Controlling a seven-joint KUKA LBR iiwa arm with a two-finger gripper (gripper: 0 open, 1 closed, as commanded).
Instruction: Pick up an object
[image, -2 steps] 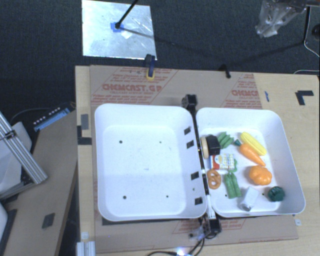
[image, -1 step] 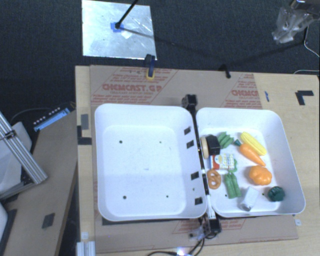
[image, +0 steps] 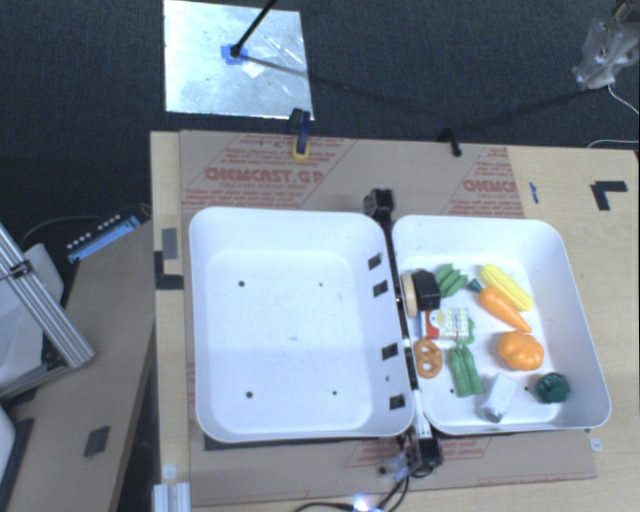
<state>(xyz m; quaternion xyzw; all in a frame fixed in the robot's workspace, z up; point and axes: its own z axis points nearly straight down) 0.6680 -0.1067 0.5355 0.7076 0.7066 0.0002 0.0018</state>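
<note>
The right bin (image: 570, 290) holds several toy foods. A yellow corn cob (image: 507, 287) lies beside a carrot (image: 503, 310), with an orange fruit (image: 520, 351) below them. A dark green broccoli piece (image: 551, 386) sits in the near right corner. Along the bin's left side are a black and tan item (image: 422, 291), green pods (image: 452, 278), a small printed packet (image: 453, 323), a pretzel (image: 428, 358), a green bean (image: 463, 371) and a pale grey piece (image: 494, 400). My gripper (image: 603, 48) is a blurred grey shape at the top right corner, far above and behind the bins.
The left bin (image: 290, 320) stands against the right one, joined by a row of black clips (image: 385, 290). Both rest on a cardboard sheet (image: 260, 170). A shiny metal plate (image: 235, 60) lies on the dark floor behind. An aluminium frame (image: 40, 310) stands at the far left.
</note>
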